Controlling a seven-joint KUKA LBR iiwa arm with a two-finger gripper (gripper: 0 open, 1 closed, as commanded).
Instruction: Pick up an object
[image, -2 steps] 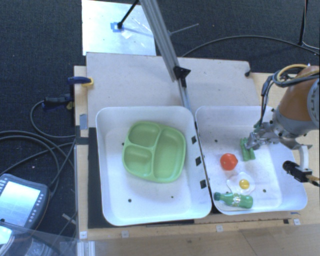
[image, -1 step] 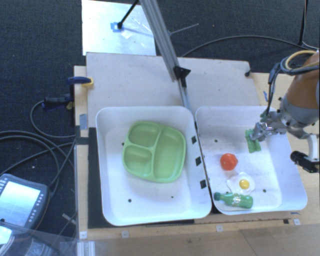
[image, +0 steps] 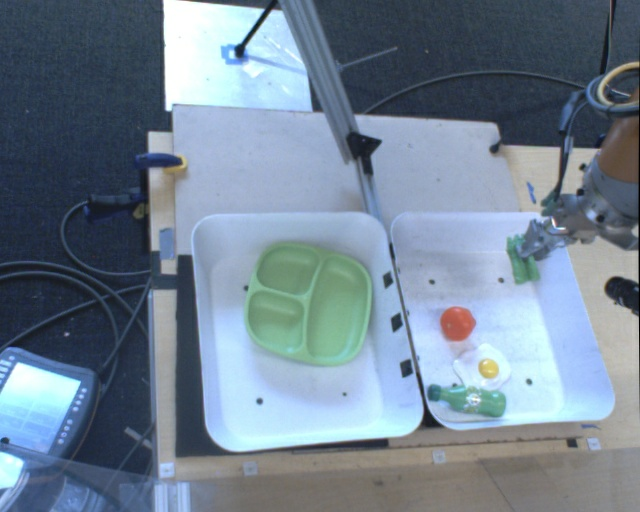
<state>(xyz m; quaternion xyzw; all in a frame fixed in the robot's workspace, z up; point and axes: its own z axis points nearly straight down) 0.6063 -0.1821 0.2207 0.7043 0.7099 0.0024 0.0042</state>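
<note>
A small green object (image: 521, 263) sits at the far right of the right bin (image: 570, 400), close to the bin's wall. My gripper (image: 538, 238) is right at its upper end, touching or overlapping it; whether it grips the object is hidden from this angle. Nearer the front of the same bin lie a red ball-like object (image: 458, 322), a toy fried egg (image: 485, 369) and a green bottle (image: 470, 400) on its side.
The left bin (image: 225, 400) holds a light green divided plate (image: 309, 302). A slanted metal pole (image: 335, 95) crosses the back of the bench and ends between the bins. Cables and a handheld pendant (image: 35, 400) lie on the floor at left.
</note>
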